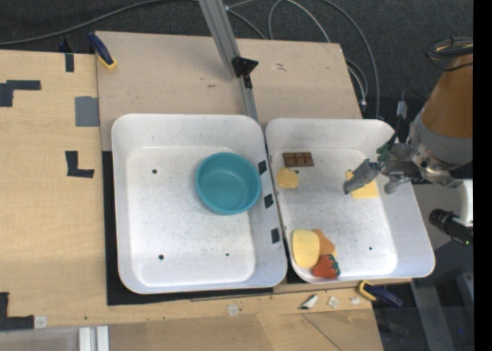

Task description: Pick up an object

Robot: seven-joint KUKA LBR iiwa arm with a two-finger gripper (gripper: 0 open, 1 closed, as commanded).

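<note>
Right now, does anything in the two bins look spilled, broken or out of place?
Nothing stands out. The blue bowl sits upright in the left bin; the small food pieces lie loose but intact in the right bin.

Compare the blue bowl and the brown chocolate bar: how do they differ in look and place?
The blue bowl is round, deep and far larger; the brown chocolate bar is flat, rectangular and small. The bowl sits in the left bin; the bar lies in the right bin, near its far edge. Both rest untouched on a bin floor, apart from the gripper.
</note>
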